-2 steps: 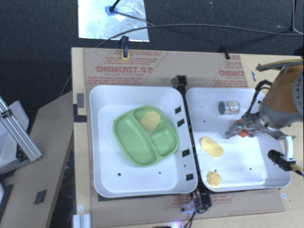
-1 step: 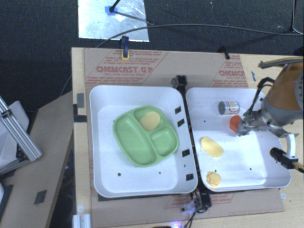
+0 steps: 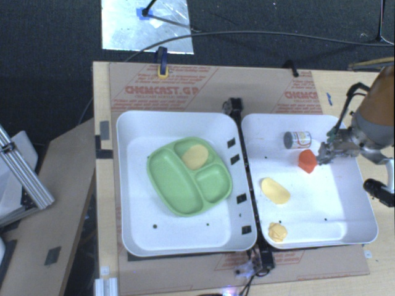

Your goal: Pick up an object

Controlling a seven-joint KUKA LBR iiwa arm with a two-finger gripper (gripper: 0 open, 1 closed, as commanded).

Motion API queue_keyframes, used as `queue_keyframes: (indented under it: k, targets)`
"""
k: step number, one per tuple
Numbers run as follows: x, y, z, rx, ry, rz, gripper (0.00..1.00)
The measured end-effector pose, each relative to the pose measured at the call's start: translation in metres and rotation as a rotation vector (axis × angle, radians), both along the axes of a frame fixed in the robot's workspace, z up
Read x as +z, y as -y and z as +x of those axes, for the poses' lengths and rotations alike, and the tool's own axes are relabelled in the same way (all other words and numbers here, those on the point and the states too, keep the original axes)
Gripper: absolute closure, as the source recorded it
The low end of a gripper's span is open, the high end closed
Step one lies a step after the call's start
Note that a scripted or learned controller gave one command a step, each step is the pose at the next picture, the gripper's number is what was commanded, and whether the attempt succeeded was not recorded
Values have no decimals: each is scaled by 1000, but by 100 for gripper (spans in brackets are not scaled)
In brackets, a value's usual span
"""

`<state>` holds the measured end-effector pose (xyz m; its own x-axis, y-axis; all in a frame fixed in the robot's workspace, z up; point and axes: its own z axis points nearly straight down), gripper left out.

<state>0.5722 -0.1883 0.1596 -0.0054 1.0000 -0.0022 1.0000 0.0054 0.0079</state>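
Two shallow white bins sit side by side on the bench, the left bin holding a green divided plate and the right bin holding loose items. On the plate, a pale yellow piece lies in the upper small compartment, while the long compartment and the other small one hold nothing.

In the right bin a small can lies on its side near the far wall. Just below and to its right sits a red-orange object — touching or nearly touching the tip of the gripper, which reaches in from the right edge. The fingers are too small and dark here to tell how far apart they stand, and nothing can be seen clasped between them; the red-orange object rests on the bin floor beside the tip.

Nearer the middle of that bin lies a yellow oblong piece, and a smaller yellow lump sits by the near wall — well apart from the gripper.
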Motion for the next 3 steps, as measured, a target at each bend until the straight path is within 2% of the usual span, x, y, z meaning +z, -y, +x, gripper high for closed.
queue_keyframes:
  k: [2,3]
  targets:
    - [116,12,1,1,0,-1,100]
    - [105,-51,5,5,-6,4,100]
